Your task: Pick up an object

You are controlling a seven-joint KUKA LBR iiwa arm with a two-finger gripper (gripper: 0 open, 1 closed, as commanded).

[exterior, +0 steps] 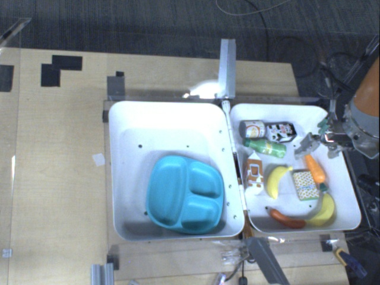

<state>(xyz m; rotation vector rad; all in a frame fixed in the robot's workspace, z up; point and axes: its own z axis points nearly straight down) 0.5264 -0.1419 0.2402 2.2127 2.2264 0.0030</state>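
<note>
I read this as the approach step: nothing lifted yet. The gripper point(319, 141) hangs over the right bin point(356, 209), near its right wall toward the far corner, with the fingers point(307, 142) spread apart and nothing between them. The closest candidate is the carrot point(315, 167), orange with a dark green stub, lying slantwise just below the fingertips beside the right wall. It looks slim and tapered, probably slippery.

The next move, in my judgement, calls for a straight descent with the jaws set across the carrot's narrow width, not its length.

Crowding is a concern: a patterned packet point(304, 184) touches or nearly touches the carrot, and a banana point(324, 209) lies near the bin's front right corner.

The left bin point(127, 159) holds a blue divided tray point(185, 193).
</note>
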